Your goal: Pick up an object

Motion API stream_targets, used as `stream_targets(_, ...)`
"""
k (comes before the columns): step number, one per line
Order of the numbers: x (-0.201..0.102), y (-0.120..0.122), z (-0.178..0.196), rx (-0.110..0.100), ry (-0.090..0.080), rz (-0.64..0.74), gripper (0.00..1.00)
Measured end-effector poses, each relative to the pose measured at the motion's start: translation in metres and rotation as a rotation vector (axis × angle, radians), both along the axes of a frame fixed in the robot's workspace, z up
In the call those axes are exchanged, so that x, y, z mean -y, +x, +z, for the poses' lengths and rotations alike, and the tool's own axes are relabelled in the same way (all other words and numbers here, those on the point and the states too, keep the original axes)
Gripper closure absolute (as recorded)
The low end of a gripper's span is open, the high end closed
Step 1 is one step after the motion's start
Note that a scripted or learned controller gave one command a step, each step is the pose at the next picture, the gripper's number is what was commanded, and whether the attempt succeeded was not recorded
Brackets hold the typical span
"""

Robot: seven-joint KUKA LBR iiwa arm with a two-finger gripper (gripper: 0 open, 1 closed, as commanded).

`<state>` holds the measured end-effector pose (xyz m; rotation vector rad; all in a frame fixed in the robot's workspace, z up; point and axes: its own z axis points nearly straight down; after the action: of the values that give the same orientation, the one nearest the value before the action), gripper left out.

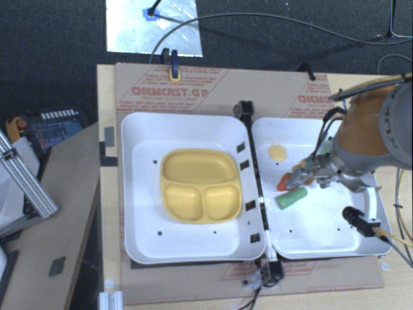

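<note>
We are seeing the arm reaching in from the right edge of the view, its grey body bulking large at that side with the orange band sitting just above the wrist. The wrist is angling down and to the left, so the arm is leaning inward at a slant rather than hanging straight down. The gripper is sitting at the low, leftward end of the arm, pointing down and left. We are not making out how its tips are standing, because they are small and blurred against what lies beneath.
</note>
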<state>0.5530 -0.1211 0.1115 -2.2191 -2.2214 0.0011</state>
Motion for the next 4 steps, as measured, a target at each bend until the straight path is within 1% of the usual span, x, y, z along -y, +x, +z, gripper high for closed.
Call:
stream_targets(1,0.000,0.000,-0.028,0.001,0.000,0.000,0.00)
stream_targets(2,0.000,0.001,-0.016,0.004,-0.001,0.000,1.00)
stream_targets(4,-0.016,0.014,0.083,0.009,-0.002,0.004,1.00)
